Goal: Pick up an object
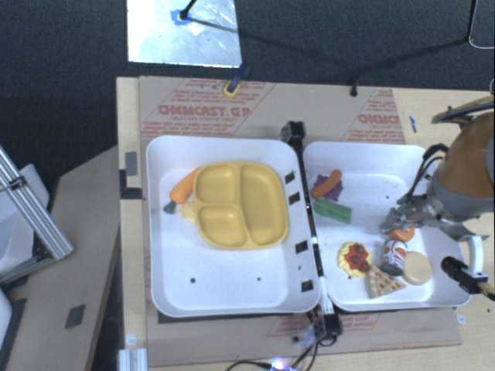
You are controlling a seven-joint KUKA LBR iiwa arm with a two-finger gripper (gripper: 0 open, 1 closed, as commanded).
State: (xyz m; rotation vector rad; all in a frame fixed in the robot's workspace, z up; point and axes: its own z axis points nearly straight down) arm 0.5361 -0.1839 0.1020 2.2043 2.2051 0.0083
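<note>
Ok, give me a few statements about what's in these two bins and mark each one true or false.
1. The yellow divided plate sits in the left bin. True.
2. The toy carrot lies in the right bin. False: it lies in the left bin, against the plate's left edge.
3. The tool is over the right bin. True.
4. The green piece rests on the plate. False: it lies in the right bin, below the hot dog.
5. The small can is near the pizza slice. True.
</note>
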